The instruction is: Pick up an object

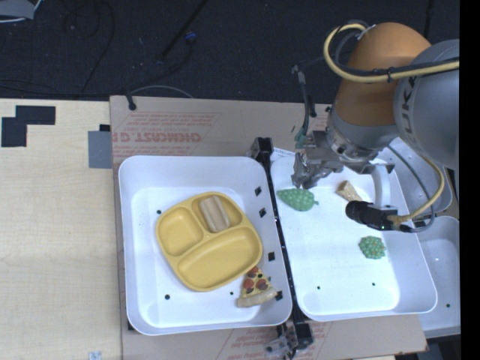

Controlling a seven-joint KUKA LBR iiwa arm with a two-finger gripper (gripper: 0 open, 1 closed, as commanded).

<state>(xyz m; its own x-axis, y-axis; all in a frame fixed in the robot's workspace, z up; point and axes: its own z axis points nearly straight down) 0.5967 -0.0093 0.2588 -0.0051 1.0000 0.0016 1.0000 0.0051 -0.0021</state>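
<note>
The table [52,238] is a pale wooden surface. A sheet of brown cardboard [187,126] lies on it and carries both bins.

1. Left bin [142,186]: A yellow divided plate [214,261] lies at the centre, turned at an angle to the bin walls. It has three compartments, two small and one large. A tan bun-shaped piece [216,214] lies in the small compartment nearest the far right corner of the plate. The other two compartments hold nothing. A toy pizza slice [256,288] lies flat on the bin floor, just beside the near right edge of the plate and close to the wall shared with the right bin.

2. Right bin [337,283]: A green knobbly cluster [298,199] lies on the floor in the far left part of this bin. The hand [304,178] points down directly over it, very close to its top. Contact cannot be confirmed, and whether the hand is spread or pressed together cannot be told from this angle. A small tan wedge [347,191] lies to the right of the cluster, apart from it. A second green lump [371,247], round and bumpy, lies nearer the front right, well apart from both.

3. Arm [379,66]: The arm enters from the right, above the far right part of the right bin.
</note>
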